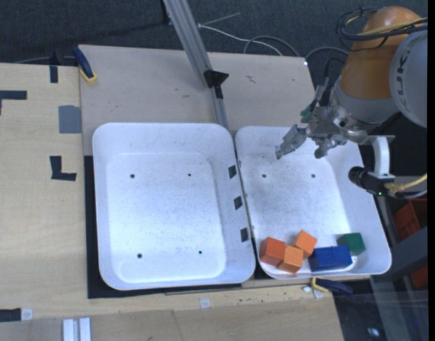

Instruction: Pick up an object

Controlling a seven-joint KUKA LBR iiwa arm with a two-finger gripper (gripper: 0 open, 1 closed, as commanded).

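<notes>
My gripper (301,150) hangs over the far part of the right bin (288,190), open, with nothing between its fingers. Along the near edge of that bin lie three orange blocks (274,249), (305,241), (292,258), a blue block (330,258) and a green block (353,242). The blocks sit well below the gripper in the view, apart from it.
The left bin (164,204) stands beside the right one. A slanted metal rail (192,38) runs down from the top to the gap between the bins. Cables (274,48) lie on the bench behind the right bin. A blue-and-yellow clamp (84,65) sits at the board's far left corner.
</notes>
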